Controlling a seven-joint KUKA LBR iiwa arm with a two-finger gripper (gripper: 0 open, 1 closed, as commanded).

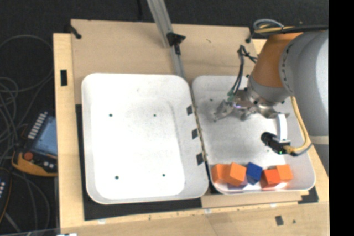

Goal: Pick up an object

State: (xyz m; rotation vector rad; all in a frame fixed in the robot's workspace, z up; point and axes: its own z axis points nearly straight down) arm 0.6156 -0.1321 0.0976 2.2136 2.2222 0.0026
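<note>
The gripper point(229, 110) hangs low over the upper part of the right bin point(221, 141), reaching in beneath the orange-banded wrist of the arm point(276, 72). Its metal tip is small and blurred against the white floor, so whether it is released or clenched cannot be told; nothing can be made out in its grasp.

Nearest the camera and well below the gripper, the blocks lie in a row against the bin's near wall: an orange block point(229, 173), a blue block point(254, 172) just beside it, and a second orange block point(276, 175) at the far end of the row. They look pressed into that edge, likely where they slid and settled, which would make a clean approach from above awkward on the wall side. Any of these could serve as the object to pick, and the gripper stands apart from all of them.

To the gripper's other side sits the left bin point(135, 135), touching the right one along a shared edge with dark clips.
</note>
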